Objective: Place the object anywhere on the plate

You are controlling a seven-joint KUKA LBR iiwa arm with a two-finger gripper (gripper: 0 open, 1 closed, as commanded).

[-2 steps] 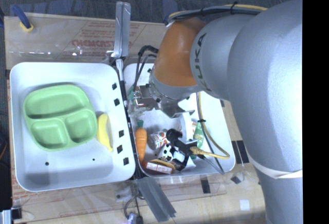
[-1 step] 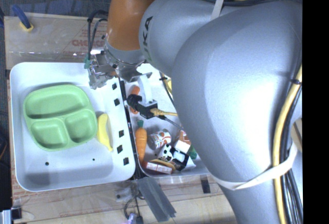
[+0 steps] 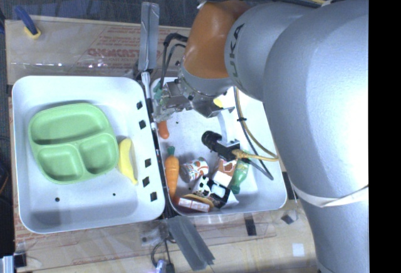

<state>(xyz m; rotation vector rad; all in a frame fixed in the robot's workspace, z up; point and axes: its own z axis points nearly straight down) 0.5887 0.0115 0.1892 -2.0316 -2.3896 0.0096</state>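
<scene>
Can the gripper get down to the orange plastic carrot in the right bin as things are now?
Probably yes. The orange plastic carrot lies uncovered by the right white bin's left wall, and the gripper hangs just beyond it. The wall alongside could crowd one side.

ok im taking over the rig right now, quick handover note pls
End effector: low over the far left corner of the right bin, near the divider; whether it grips anything can't be made out.
Plate: green, sectioned, in the left bin, nothing on it.
Banana: in the left bin beside the plate's right edge, not on it.
Right bin also has a carrot, a small orange piece by the end effector, and a pile of packets and a bottle.
Done: nothing placed yet. Left: get one object onto the plate.
</scene>
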